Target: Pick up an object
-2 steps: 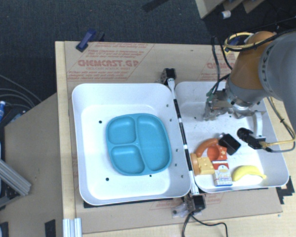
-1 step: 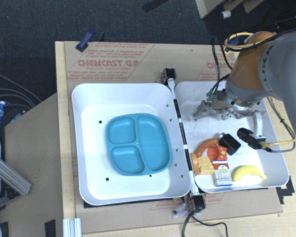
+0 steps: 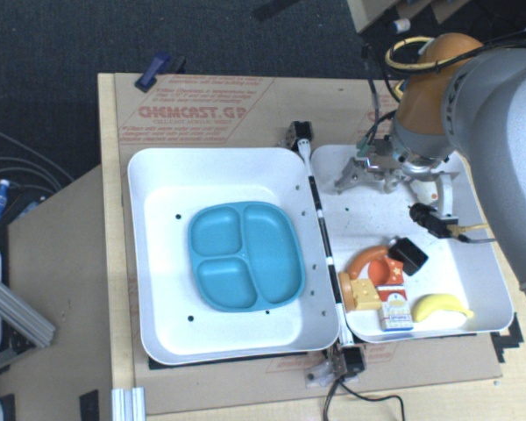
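Banana (image 3: 441, 307), one of five candidate objects clustered in the near half of the right bin (image 3: 368, 213). With it lie a black block (image 3: 408, 254), an orange curved piece (image 3: 369, 260), a yellow-orange block (image 3: 361, 293) and a small red-and-white carton (image 3: 396, 310). The carton lies just beside the banana, and the two blocks press against the orange piece, so most of the cluster is crowded. The left bin (image 3: 158, 191) holds a blue divided plate (image 3: 245, 254).

The gripper (image 3: 394, 175) hangs over the far end of the right bin, well apart from the cluster, with nothing visibly held. Whether it is spread or pressed together cannot be told from this slanted view. A dark part below the wrist, near the black block, may belong to the tool, though this is uncertain.

The step in hand appears to be the approach. To do it well, the arm (image 3: 495, 103) should travel toward the near end before descending. The banana is probably the better target, since its far side is free of neighbours. Closing across its narrow width, centred along its length, should limit rolling and keep the carton from being dragged along. The nearby bin wall leaves little room, so a straight vertical descent seems safest.
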`<act>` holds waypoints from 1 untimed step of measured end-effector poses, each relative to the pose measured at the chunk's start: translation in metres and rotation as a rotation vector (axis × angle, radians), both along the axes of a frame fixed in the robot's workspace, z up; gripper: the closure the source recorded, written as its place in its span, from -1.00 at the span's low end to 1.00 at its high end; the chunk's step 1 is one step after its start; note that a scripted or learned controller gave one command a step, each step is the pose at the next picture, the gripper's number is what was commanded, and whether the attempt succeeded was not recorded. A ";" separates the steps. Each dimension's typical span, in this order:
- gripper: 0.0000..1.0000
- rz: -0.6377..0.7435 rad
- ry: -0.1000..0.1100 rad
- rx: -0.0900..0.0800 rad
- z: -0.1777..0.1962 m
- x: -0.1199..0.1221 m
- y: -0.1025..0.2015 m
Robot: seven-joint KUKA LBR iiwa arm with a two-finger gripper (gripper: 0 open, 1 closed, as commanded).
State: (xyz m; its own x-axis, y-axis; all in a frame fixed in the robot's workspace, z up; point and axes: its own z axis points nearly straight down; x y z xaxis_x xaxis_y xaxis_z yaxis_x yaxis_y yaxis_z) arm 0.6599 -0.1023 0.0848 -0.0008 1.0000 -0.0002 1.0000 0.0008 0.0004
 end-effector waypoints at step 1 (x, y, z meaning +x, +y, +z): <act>1.00 0.001 -0.002 -0.001 0.011 0.001 0.000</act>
State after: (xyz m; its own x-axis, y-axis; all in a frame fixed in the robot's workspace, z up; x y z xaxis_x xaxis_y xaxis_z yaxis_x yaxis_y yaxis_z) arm 0.6606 -0.1022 0.0955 -0.0014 1.0000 -0.0017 1.0000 0.0015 0.0027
